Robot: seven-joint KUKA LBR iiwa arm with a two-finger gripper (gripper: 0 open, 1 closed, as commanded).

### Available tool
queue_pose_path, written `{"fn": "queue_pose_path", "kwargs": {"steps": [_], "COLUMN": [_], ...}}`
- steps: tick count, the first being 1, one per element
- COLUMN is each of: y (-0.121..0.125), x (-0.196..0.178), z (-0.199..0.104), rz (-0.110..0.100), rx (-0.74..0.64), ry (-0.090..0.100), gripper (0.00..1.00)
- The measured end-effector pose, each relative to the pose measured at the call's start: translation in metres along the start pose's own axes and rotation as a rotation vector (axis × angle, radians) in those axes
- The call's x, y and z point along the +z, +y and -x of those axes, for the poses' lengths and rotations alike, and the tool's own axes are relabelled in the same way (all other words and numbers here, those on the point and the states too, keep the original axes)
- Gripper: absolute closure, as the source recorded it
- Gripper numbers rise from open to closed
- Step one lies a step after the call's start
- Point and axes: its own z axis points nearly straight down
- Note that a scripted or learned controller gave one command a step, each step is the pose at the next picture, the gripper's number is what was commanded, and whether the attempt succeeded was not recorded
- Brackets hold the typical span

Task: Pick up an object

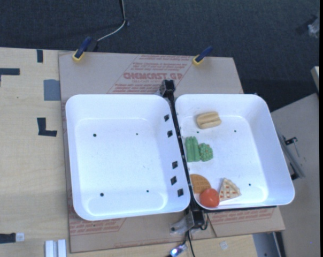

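Here, the right bin (260,138) is set on brown board (151,74) over dark carpet (204,15); bread roll (208,120), green toy (197,150), tomato (209,198), waffle wedge (229,189) are seen inside.

Bright, even light; soft focus (bins (118,108) nearly overexposed).
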Motion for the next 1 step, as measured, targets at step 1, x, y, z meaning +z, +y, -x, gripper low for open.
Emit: {"fn": "queue_pose_path", "kwargs": {"steps": [1], "y": [0.0162], "x": [-0.0002], "z": [0.0052], "rz": [0.0], "rx": [-0.006], "ry": [0.001], "gripper": [1.0]}}
